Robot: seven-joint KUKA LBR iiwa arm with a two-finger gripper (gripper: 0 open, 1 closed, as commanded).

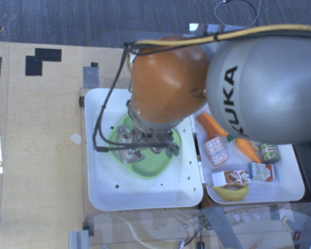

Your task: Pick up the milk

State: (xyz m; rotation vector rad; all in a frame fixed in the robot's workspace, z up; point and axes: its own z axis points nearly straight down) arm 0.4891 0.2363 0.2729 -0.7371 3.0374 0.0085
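Observation:
A small blue and white carton [260, 172], which looks like the milk, lies on its side in the right bin [295, 191] near the front. My gripper [146, 148] hangs under the orange wrist over the left bin [101, 191], just above a green plate [153, 167]. It is well to the left of the carton, across the wall between the bins. The wrist hides much of the gripper from above, and I see nothing held in it.
The right bin also holds two carrots [246, 148], a pink checked carton [216, 150], a white and orange box [231, 178], a banana [230, 192] and a green can [269, 152]. The big grey arm link [264, 82] covers the bin's back part.

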